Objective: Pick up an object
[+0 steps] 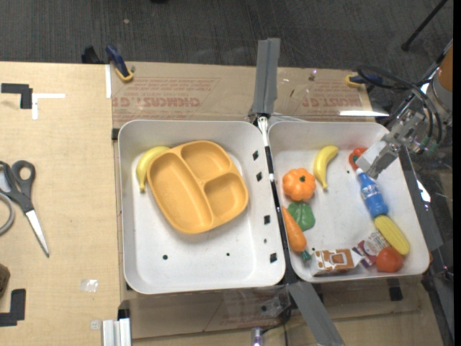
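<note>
While the arm (425,114) is reaching in from the right, the gripper (376,161) is hanging over the upper right part of the right bin (338,137), just above the top of a blue bottle (372,195). Whether it is spread or pressed together I cannot tell, as the angle is hiding that; nothing is showing as pinched in it.

Taking the bottle as landmark: a red thing (356,154) is peeking out just above and left of it, beside the gripper. A small banana (325,163) is lying to the left of the bottle, and a little pumpkin (299,184) is sitting further left. Below the pumpkin, a green leafy toy (302,215) is touching a carrot (293,233) along the bin's left wall. Just below and right of the bottle, a corn cob (392,234) is lying at a slant, with a tomato (389,260) under it. A small carton (334,260) is lying lower left of the bottle, near the bin's bottom edge.

Well to the left of the bottle, the left bin (194,274) is holding an orange plate (197,186) with 3 compartments, and a second banana (147,164) is curving against the plate's upper left rim. Far left on the bench, scissors (26,200) are lying.
</note>
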Motion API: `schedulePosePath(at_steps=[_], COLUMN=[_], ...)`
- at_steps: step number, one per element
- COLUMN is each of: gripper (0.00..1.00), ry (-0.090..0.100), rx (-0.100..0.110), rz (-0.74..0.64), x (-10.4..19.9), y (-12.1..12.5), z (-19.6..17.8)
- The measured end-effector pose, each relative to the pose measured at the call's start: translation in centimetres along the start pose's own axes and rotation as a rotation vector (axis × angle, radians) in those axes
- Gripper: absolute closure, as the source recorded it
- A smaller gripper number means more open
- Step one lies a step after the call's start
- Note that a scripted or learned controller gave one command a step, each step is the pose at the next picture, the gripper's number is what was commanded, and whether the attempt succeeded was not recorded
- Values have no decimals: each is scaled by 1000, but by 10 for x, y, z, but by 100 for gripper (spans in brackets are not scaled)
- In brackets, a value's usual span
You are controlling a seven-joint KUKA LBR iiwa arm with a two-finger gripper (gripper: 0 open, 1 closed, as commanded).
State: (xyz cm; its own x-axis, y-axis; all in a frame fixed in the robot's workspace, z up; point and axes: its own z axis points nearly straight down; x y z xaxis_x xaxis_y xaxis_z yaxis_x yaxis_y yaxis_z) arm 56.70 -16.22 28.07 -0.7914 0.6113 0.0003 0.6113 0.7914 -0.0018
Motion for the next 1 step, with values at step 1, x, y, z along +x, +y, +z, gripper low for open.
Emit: schedulePosePath(at_steps=[1], gripper=[100], ry=[3], rx=[1], rz=[177], x=[63], y=[2], z=[13])
